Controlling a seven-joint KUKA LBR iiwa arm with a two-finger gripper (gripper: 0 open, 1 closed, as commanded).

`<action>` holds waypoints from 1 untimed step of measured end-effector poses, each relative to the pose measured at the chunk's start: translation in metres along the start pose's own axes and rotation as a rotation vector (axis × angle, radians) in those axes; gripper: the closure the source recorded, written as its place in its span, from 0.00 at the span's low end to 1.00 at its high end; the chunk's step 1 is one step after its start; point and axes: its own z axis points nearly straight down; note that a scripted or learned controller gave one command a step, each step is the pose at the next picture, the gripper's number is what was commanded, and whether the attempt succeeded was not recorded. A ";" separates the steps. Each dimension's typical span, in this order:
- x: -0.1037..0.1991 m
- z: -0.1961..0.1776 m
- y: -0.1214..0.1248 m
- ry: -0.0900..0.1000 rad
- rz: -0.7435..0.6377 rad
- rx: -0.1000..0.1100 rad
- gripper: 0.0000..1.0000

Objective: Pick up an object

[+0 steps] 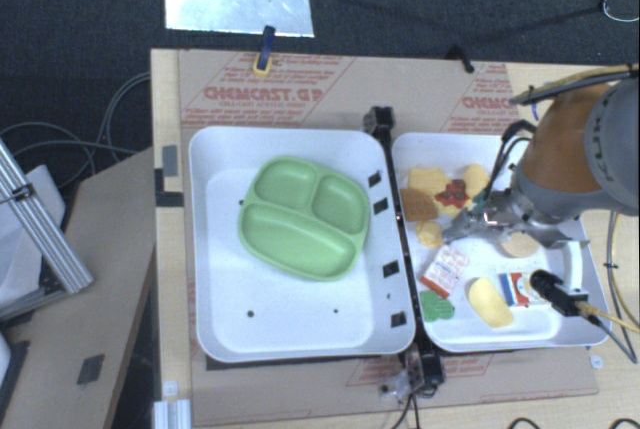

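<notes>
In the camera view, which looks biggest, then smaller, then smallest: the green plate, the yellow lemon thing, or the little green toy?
1. Green divided plate, by far the biggest.
2. Yellow lemon-shaped toy.
3. Small green toy, only slightly smaller than the yellow one, so that order is unsure.

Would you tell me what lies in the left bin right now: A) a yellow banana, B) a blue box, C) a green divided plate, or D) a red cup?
C: the green divided plate lies alone in the left bin, with three compartments showing.

Two white bins (215, 247), one green tray (303, 217) (three-compartment)
</notes>
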 end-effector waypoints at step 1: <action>0.000 0.010 0.002 -0.002 0.000 -0.004 0.00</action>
